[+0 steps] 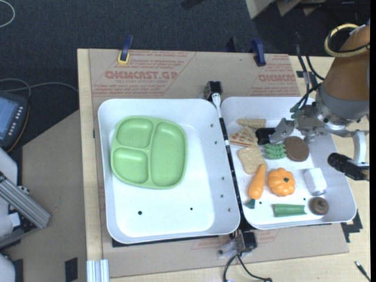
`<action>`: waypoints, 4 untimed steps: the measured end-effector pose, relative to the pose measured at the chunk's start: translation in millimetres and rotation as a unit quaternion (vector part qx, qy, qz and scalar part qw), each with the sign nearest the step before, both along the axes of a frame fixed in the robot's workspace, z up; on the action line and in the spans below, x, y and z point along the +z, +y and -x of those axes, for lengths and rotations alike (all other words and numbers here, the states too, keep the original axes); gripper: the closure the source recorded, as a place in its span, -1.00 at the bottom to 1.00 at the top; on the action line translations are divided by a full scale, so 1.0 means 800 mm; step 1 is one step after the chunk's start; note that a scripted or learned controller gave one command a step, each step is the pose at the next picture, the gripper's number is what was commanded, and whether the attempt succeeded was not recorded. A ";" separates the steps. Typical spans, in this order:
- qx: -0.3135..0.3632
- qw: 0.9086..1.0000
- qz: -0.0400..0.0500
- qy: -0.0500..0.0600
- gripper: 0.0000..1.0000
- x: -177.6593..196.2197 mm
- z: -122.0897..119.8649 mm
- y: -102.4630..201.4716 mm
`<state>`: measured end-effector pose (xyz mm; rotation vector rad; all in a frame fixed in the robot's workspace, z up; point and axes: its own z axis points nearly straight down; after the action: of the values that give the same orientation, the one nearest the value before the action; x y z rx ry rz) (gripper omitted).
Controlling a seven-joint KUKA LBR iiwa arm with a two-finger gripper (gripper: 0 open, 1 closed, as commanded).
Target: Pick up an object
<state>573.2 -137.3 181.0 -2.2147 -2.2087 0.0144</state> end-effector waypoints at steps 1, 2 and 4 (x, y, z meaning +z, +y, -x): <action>0.001 1.000 0.001 -0.007 -1.00 0.010 -0.004 0.000; 0.002 1.000 0.001 -0.005 -1.00 -0.057 -0.015 0.007; 0.001 1.000 0.004 -0.016 1.00 -0.097 -0.022 0.005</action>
<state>591.0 -133.1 103.7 -2.2317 -2.2319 -0.0140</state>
